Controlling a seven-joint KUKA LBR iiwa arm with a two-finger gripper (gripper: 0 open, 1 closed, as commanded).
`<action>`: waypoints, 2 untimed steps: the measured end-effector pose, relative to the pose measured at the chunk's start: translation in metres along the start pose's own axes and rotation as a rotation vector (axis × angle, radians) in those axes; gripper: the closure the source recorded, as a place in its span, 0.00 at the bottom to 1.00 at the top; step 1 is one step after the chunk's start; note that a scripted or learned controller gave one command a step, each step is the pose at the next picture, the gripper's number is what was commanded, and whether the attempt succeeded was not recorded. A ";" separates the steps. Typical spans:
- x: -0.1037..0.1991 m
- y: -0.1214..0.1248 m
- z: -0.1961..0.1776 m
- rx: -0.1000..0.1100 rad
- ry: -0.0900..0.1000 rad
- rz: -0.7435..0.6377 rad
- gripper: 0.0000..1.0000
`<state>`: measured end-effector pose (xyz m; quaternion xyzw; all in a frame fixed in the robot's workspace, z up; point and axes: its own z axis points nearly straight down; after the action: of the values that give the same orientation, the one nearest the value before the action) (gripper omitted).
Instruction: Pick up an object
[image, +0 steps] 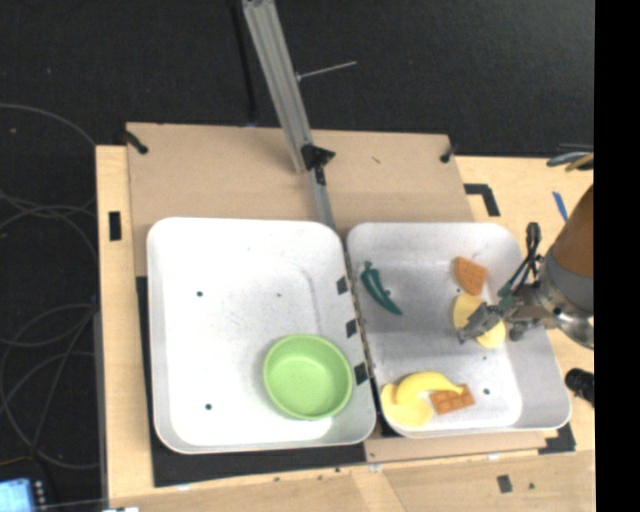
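Pale yellow object in the right bin touches the fingers; their opening cannot be told.

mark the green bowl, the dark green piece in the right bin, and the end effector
green bowl (308, 375): camera view, middle of its inside floor.
dark green piece (380, 288): camera view, middle of its curved body.
end effector (480, 322): camera view, at its fingertips, beside a pale yellow item (464, 311).
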<state>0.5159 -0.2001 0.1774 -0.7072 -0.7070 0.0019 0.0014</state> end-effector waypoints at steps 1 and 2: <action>-0.001 0.008 0.059 -0.001 -0.001 0.001 0.00; -0.002 0.008 0.077 -0.005 -0.002 0.002 0.00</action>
<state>0.5237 -0.2026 0.1006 -0.7078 -0.7064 0.0010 -0.0010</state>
